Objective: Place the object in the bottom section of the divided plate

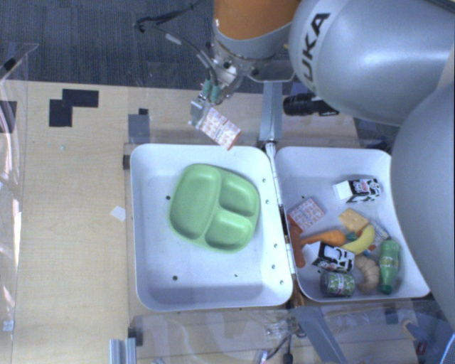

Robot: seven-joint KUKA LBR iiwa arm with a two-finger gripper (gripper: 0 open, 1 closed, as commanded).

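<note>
1. Right now my gripper [210, 99] hangs above the bench, just past the far rim of the left bin [146, 234].
2. My fingers pinch a small flat packet [218, 129] with a red and white pattern.
3. That packet hangs tilted under my fingers, over the far edge of the left bin.
4. It is not on the plate [213, 206] yet.
5. This green plate lies in the left bin, a bit toward the far side.
6. It has three parts: one big part on its left and two smaller parts on its right.
7. All three parts look bare and green.
8. Next to it on the right sits the right bin [313, 170], touching the left bin along one long edge.
9. Lots of little toys lie in the right bin, mostly in its near corner.
10. I can see a red and white card [307, 212], a carrot [323, 237], a banana [359, 240] and a green bottle [388, 264].
11. A small can [336, 283] sits near the front of the pile.
12. A white toy with black spots [357, 189] lies by itself, farther back in that bin.
13. My big grey arm [370, 57] fills the top right, with the orange band [252, 15] just above my wrist.
</note>
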